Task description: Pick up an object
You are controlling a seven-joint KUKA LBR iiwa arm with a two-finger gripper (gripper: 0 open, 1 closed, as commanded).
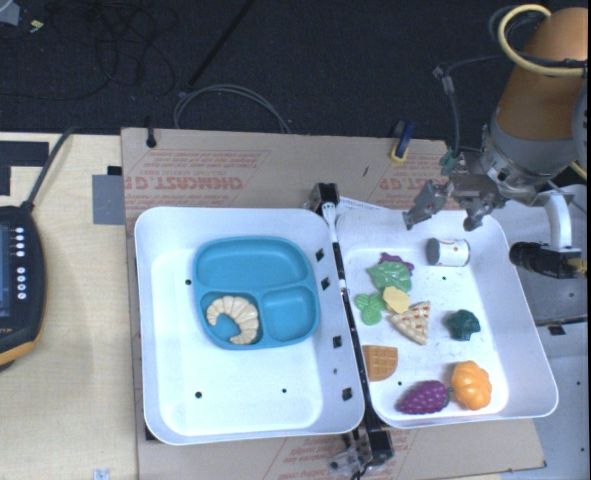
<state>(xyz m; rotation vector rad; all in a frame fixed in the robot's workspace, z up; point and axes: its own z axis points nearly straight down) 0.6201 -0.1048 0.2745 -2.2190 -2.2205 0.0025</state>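
My gripper (453,211) hangs over the far edge of the right bin (530,298), its two fingers spread open with nothing between them. Just below it lies a small white and grey cylinder (448,252). Further toys lie in that bin: a green and purple piece (390,269), a yellow piece (396,299), a pizza slice (413,321), a dark green piece (463,323), a brown waffle (380,362), purple grapes (422,397) and an orange pumpkin (470,384).
The left bin (165,368) holds a blue divided plate (260,290) with a croissant (234,318) in its near-left compartment. A tablet pendant (0,278) lies at the far left. Cables run along the dark back.
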